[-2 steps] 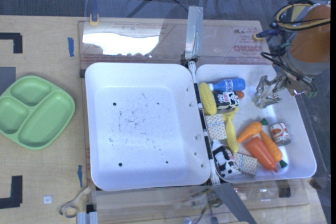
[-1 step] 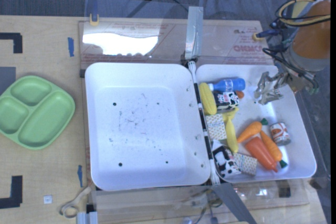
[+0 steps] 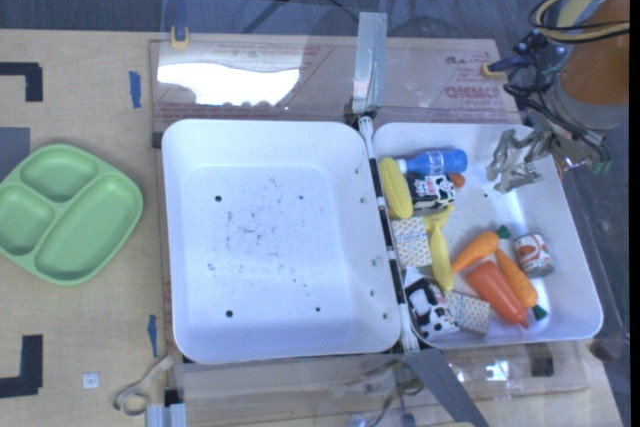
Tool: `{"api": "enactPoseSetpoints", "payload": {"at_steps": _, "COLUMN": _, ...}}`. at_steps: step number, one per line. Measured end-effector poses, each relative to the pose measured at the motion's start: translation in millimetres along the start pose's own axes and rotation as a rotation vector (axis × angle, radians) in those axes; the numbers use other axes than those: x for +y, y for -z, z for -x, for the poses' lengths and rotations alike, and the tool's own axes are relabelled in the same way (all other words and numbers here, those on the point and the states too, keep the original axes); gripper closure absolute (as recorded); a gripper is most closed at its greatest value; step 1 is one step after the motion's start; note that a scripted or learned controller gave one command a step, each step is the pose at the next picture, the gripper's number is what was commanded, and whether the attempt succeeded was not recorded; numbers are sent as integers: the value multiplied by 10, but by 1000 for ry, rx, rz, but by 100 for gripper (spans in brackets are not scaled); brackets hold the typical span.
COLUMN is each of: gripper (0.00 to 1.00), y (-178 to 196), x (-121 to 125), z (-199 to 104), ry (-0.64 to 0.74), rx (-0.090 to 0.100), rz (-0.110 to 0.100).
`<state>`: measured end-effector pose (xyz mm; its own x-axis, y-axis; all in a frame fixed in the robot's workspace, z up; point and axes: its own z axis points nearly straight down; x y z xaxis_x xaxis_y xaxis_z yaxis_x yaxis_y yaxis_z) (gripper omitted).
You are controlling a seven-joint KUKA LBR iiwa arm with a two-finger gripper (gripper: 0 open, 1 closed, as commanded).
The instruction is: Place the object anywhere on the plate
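A green divided plate point(image 3: 65, 211) lies on the wooden bench at the far left, outside the bins. The right bin point(image 3: 575, 260) holds several toys: a blue bottle point(image 3: 436, 161), a corn cob point(image 3: 395, 188), a banana point(image 3: 438, 253), two carrots point(image 3: 495, 287), a small can point(image 3: 532, 253) and black-and-white cow-print pieces point(image 3: 430, 305). My gripper point(image 3: 514, 165) hangs over the upper right part of that bin, its metal fingers pointing down and left, spread apart with nothing between them. It is to the right of the blue bottle and well away from the plate.
The left bin point(image 3: 200, 165) stands between the plate and the right bin. Clear plastic walls rise behind both bins. Cables and the orange band of the arm point(image 3: 590, 65) sit at the upper right. Blue and black tape marks dot the bench.
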<state>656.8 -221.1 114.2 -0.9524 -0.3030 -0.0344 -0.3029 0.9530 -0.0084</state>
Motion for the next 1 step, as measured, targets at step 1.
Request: {"api": "enactPoseSetpoints", "payload": {"at_steps": 1, "gripper": 100, "y": -140, "x": 286, "z": 218, "ry": -481, "rx": 25, "rz": -1}}
